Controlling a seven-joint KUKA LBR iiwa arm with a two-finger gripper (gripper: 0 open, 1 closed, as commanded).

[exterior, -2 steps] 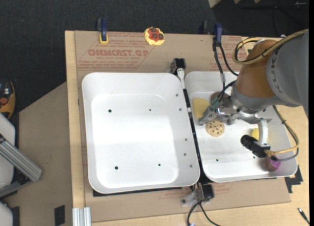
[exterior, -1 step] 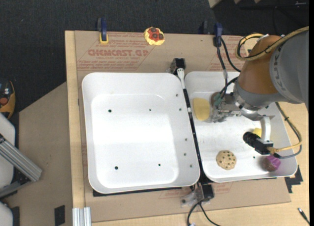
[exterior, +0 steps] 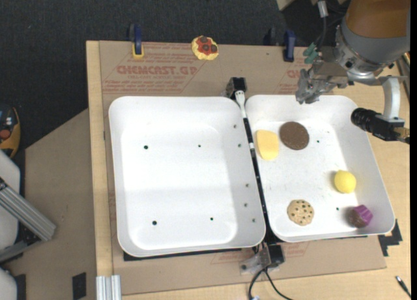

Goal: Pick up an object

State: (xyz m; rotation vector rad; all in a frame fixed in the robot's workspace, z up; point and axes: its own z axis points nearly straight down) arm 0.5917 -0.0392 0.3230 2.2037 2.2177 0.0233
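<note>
The gripper (exterior: 306,94) hangs over the far rim of the right bin (exterior: 374,162), at the end of the grey arm (exterior: 371,25) with its orange band. Whether the fingers are open or closed cannot be told at this slant; nothing is seen between them.

Five objects lie in the right bin, all placed here relative to the brown disc (exterior: 294,135). The disc is the nearest candidate: it lies just toward the camera from the gripper and slightly left. It is round and flat, so no long axis governs the approach. A pale yellow piece (exterior: 267,145) lies just to its left, close but seemingly apart, long axis running near to far. A yellow ball (exterior: 345,182) lies to its right and nearer the camera. A cookie (exterior: 300,212) lies well nearer the camera. A purple piece (exterior: 360,215) lies furthest, at the near right corner.

The left bin (exterior: 124,162) carries no objects.

Legible writing: the brown board (exterior: 98,109) on the bench reads "CHEMCAST G P" in red, beyond the left bin. A small red and yellow item (exterior: 204,47) rests on that board.
</note>
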